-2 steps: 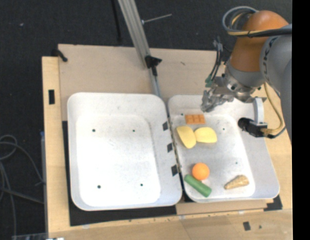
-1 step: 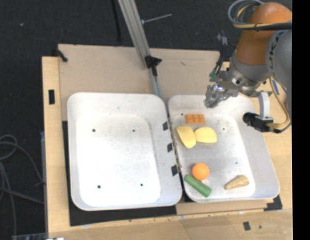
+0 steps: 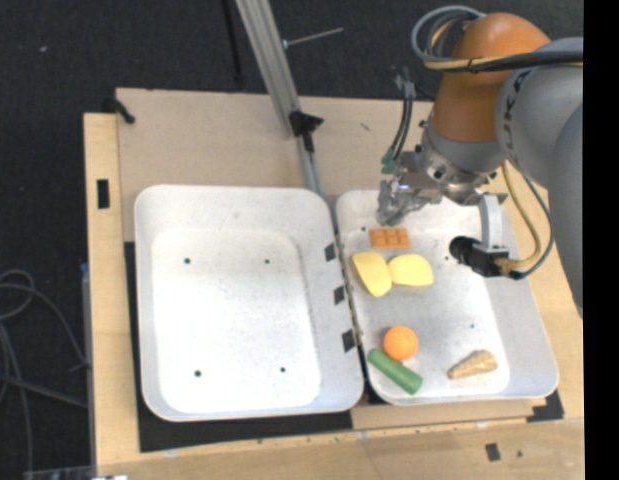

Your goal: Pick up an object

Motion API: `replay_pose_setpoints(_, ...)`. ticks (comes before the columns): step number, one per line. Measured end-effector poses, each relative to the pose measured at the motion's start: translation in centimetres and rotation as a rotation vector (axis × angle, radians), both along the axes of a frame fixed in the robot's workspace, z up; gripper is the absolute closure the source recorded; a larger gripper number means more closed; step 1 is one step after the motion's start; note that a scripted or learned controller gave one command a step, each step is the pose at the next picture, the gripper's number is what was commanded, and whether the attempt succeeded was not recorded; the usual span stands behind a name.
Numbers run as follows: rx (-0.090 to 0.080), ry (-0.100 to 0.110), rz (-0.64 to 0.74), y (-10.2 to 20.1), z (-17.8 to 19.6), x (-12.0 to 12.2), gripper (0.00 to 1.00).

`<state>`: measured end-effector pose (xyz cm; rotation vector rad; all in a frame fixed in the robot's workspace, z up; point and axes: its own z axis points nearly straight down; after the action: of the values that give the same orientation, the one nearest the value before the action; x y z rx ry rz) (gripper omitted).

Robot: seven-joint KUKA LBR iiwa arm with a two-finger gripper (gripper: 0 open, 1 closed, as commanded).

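Pincer (image 3: 392,206) sits low over the far-left corner of the right bin (image 3: 509,313); jaw state cannot be determined. Just beside it lies an orange waffle piece (image 3: 389,237). Toward the near edge: two yellow pieces (image 3: 392,272), an orange ball (image 3: 400,343) touching a green cylinder (image 3: 394,371), and a tan wedge (image 3: 472,365). No legible writing. Left bin (image 3: 234,303) adjoins. Both rest on a tan bench (image 3: 209,133) over dark flooring (image 3: 49,38).

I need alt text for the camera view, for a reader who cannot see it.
The gripper hangs over the far end of the right bin, just above a small orange waffle piece. Nearer lie two yellow pieces, an orange ball, a green stick and a tan wedge.
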<state>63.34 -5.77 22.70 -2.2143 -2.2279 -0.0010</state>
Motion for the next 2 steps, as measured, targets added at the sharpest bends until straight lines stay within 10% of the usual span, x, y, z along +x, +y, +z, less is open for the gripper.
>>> replay_pose_setpoints(2,0.002,0.0,0.001,9.6,0.9,-4.4,1.0)
